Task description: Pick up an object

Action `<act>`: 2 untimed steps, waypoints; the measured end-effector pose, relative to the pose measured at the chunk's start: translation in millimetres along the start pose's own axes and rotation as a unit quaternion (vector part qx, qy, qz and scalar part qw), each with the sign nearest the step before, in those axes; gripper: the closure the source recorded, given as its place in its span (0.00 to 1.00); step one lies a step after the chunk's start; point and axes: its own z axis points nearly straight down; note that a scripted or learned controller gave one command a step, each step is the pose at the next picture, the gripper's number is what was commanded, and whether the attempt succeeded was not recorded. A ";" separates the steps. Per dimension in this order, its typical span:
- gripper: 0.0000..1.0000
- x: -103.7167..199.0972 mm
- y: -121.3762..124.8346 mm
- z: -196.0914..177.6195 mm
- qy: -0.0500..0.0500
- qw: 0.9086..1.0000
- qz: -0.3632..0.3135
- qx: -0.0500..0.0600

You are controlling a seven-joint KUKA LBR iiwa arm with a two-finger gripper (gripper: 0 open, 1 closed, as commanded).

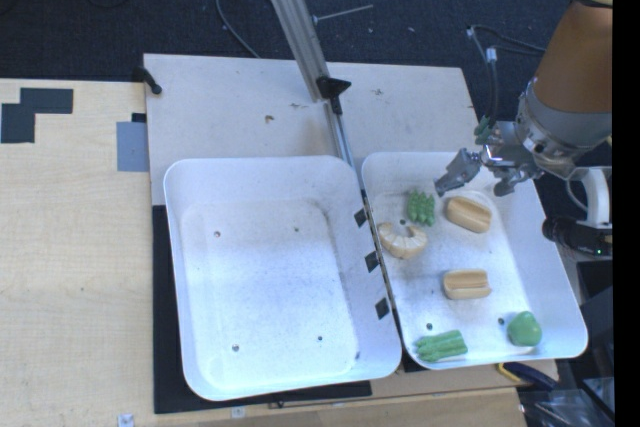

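Arm (572,65) hangs over the right bin (560,290), tool (482,173) spread open with nothing in it; left bin (260,275) lies well to its left. Nearest pick is the bun (468,213) just below the tool, with a green piece (420,207) and a pale lump (402,240) to its lower left, so a descent off centre could likely nudge the bun aside or catch the bin's rim. Tool height above the bin is hard to judge, and arm's upper part is cut off.
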 end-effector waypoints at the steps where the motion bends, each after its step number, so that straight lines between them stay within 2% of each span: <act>1: 1.00 -0.3 0.0 -9.9 0.000 1.000 0.000 0.000; 2: 1.00 40.8 20.9 -20.0 0.000 1.000 -0.001 -0.001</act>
